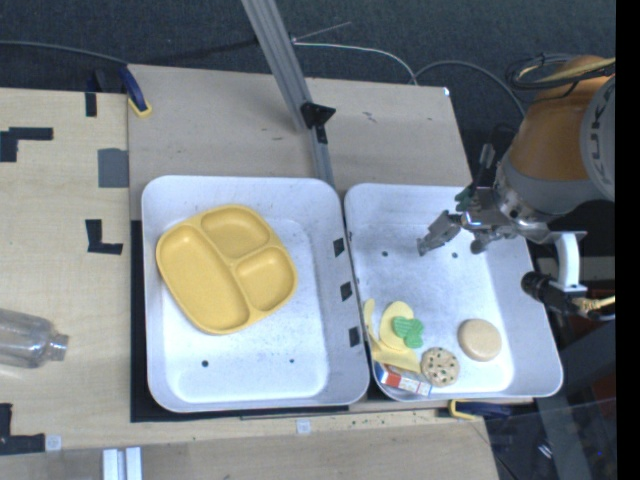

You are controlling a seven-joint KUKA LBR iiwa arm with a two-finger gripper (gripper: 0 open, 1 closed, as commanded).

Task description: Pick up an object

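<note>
Right, down at six o'clock in the right bin point(520, 298), a little heap sits in the near corner: a chocolate-chip cookie point(439, 365), a red-and-white packet point(403, 378) beside it, and a green toy piece point(406, 329) on a yellow one point(392, 340). Just at three o'clock from the cookie lies a tan round bun point(480, 339), on its own. Over at nine o'clock, the left bin point(240, 368) carries a yellow divided plate point(225, 266), lying flat. Further back, at twelve o'clock from the heap, the gripper point(455, 236) hangs above bare bin floor, fingers spread, nothing between them, well apart from every toy. Far left, a clear bottle point(30, 340) lies on the bench point(200, 118).
</note>
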